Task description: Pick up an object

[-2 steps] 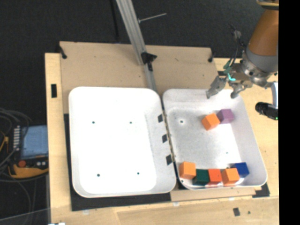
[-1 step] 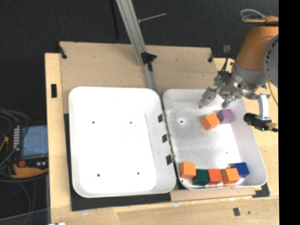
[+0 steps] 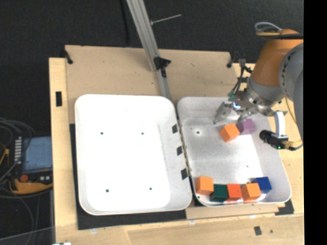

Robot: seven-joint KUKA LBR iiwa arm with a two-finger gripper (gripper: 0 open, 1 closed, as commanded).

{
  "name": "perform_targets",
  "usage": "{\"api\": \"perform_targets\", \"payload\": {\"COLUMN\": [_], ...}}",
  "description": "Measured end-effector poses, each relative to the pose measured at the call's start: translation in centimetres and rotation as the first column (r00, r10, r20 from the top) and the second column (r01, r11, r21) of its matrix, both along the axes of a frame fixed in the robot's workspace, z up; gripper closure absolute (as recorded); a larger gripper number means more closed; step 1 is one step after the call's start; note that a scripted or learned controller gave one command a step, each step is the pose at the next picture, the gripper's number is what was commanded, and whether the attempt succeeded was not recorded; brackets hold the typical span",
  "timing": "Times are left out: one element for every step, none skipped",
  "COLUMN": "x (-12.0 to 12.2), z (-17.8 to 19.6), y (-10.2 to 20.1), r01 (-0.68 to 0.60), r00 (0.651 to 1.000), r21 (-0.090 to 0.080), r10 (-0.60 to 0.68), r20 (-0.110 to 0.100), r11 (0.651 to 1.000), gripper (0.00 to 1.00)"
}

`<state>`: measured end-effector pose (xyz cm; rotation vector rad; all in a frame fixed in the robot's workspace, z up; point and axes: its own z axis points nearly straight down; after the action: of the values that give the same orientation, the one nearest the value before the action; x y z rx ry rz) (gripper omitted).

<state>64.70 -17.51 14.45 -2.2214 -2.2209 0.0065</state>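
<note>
orange blocks (image 3: pixel 229 132): 4 | green: 1 | blue: 1 | purple: 1 | gripper (image 3: pixel 228 114): state unclear

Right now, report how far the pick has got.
Done: the arm has reached into the right bin and the gripper sits low by the orange block and purple block. In hand: nothing visibly between its fingers. Left: grasp and lift one. Five more blocks line the near wall, among them the blue block.
</note>
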Motion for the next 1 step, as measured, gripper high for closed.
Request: {"api": "perform_targets", "payload": {"x": [0.0], "z": [-4.94], "y": [-0.11], "r01": [0.002], "r00": [1.0], "r21": [-0.001], "r10": [-0.002], "r20": [0.003], "r11": [1.0], "gripper": [0.0]}}
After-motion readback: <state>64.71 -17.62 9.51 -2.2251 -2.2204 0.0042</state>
